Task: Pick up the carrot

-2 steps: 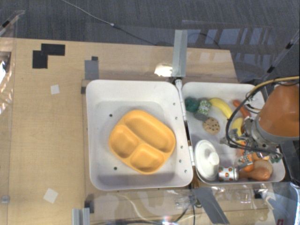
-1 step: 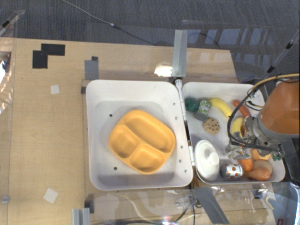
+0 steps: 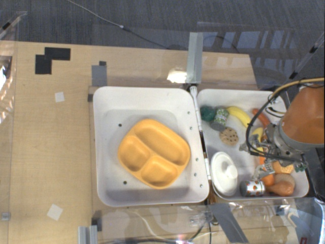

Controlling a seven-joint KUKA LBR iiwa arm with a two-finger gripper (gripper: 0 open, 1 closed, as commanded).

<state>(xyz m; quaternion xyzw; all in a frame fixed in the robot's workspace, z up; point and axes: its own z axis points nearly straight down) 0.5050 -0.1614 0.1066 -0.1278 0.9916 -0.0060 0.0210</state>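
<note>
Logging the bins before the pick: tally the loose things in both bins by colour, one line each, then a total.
Yellow: 2, divided plate and banana
Orange: 1, carrot, partly behind the arm
White: 1, round lid
Green: 1, leafy item
Tan or brown: 2, cookie and potato-like item
Silver: 1, can
Total: 8 told apart; more may be hidden under the arm.

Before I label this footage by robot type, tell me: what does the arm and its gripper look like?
The arm shows a broad orange band over a grey wrist section. Black and yellow cables loop along its left side. Below sits the gripper, a cluttered grey and metallic assembly. No markings are legible.
</note>
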